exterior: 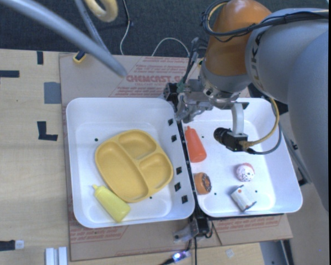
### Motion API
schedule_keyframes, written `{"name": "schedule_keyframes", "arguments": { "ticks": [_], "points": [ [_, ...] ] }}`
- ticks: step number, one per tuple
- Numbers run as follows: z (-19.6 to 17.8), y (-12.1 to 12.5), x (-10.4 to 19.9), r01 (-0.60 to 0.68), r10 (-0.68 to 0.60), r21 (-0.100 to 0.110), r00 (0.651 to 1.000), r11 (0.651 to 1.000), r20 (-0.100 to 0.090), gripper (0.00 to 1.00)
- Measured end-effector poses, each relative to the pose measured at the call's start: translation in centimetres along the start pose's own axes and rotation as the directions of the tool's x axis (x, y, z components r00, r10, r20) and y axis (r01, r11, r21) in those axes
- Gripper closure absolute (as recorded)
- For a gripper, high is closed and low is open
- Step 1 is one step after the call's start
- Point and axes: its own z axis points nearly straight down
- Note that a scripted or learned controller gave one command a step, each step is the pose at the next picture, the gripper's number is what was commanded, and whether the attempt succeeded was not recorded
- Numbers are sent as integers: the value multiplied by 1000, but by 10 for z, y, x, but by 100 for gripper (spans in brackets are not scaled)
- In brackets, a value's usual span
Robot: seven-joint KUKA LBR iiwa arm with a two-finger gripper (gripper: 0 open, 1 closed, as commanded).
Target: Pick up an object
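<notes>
My gripper hangs over the divide between the two bins, near their far side, just above the top end of an orange carrot-shaped piece. That piece lies along the left wall of the right bin. In the same bin lie a brown and orange donut-like piece, a pink and white ball and a small white and grey block. The left bin holds a yellow divided plate and a yellow squeeze bottle.
The grey arm with its orange band covers the far right of the right bin. A black cable piece hangs below the wrist. Grey rods cross the top left. Cardboard lies under both bins.
</notes>
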Motion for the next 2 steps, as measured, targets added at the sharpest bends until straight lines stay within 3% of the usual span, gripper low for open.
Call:
{"name": "schedule_keyframes", "arguments": {
  "ticks": [1,2],
  "points": [
    [6,-14,46,-1,1,2,1000,1000,0,100],
    [6,-13,43,-4,4,1,1000,1000,2,0]
  ]
}}
